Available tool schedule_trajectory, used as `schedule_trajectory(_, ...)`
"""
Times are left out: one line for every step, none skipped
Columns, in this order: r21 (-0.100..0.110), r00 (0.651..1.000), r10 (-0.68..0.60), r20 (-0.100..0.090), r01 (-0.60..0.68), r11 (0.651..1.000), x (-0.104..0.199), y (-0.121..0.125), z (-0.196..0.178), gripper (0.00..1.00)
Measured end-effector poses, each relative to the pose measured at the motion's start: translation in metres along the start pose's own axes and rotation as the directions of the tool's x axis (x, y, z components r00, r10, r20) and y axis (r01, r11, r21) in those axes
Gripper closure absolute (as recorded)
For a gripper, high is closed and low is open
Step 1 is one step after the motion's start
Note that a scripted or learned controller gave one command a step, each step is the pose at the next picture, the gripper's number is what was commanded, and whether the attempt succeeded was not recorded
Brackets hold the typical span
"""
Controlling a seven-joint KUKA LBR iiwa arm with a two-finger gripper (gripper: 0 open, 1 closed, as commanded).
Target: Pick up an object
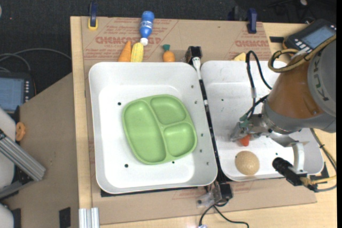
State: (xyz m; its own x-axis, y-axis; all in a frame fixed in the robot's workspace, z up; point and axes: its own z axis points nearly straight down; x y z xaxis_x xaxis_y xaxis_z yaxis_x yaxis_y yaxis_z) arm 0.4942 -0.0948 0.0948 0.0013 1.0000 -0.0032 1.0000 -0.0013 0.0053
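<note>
My claw (241, 133) sits low in the right bin (224, 80), over a small red-orange object (245, 141); I cannot tell its opening. A tan ball (247, 162) lies just beside it, and the green divided plate (158, 128) fills the left bin (107, 83). Risk, I judge: a poor grasp flicks the small piece aside or nudges the ball.

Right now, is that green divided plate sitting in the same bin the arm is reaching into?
No. The green plate lies in the left bin, while the gripper is over the right bin.
</note>
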Motion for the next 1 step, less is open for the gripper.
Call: schedule_trajectory(-0.012, 1.000, -0.011, -0.003, 0.011, 1.000, 0.0573, 0.0880, -0.0962, 1.00)
